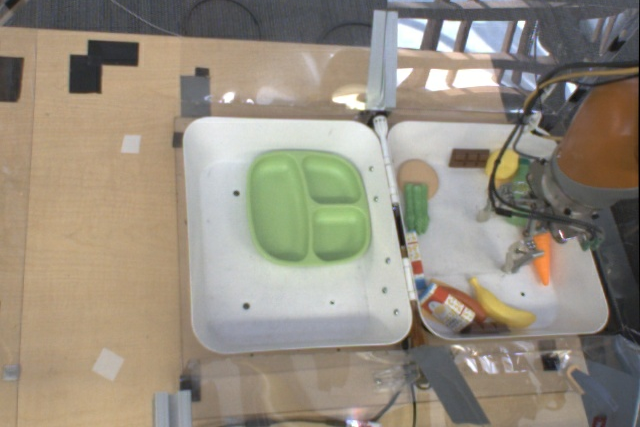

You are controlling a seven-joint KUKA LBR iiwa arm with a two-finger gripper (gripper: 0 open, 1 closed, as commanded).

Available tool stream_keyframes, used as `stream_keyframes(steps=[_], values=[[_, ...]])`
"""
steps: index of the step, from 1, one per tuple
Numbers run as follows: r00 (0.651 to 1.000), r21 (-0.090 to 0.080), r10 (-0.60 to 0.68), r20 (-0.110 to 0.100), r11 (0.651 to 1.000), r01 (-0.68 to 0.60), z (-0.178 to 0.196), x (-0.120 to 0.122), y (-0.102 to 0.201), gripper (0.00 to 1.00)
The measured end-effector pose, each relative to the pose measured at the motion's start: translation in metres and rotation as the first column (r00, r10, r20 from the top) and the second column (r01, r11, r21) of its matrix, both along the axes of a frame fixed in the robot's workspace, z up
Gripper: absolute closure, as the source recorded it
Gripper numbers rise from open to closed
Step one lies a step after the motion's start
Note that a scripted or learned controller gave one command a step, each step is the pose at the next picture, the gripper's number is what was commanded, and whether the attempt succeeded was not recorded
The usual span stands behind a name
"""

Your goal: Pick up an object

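Here, an orange carrot [543, 261] lies in the right bin [592, 319], close to that bin's right wall and set lengthwise up and down the frame. The gripper [519, 256] hangs just beside it on the left, so near that the two may be touching. From this angle it cannot be told whether the gripper is apart or together.

Below the carrot a yellow banana [503, 306] curves along the bin's lower wall, beside a red-and-white packet [449, 307] in the lower left corner. Up the left wall run a thin pen-like stick [411, 250], a green vegetable-shaped piece [416, 211] and, above it, a round tan piece [419, 176]. Near the upper wall sits a brown bar [467, 157], with a yellow piece [502, 164] just to its right, partly behind cables.

The arm [600, 140], showing its orange band, reaches in from the right over the bin's upper right part. The left bin [212, 315] sits edge to edge with the right one and holds a green three-compartment plate [308, 206] near its middle. Both bins rest on a pale wooden table [90, 245] with black marks [100, 63] at its upper left
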State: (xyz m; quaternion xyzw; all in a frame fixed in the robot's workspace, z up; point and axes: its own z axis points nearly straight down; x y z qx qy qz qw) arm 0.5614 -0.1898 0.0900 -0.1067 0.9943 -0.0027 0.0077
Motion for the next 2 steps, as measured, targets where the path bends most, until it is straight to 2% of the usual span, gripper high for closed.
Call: stream_keyframes(steps=[1, 2], values=[[1.000, -0.002, 0.005, 0.018, 1.000, -0.005, 0.015, 0.006, 0.001, 1.00], [1.000, 0.002, 0.019, -0.003, 1.000, -0.019, 0.010, 0.086, -0.011, 1.00]])
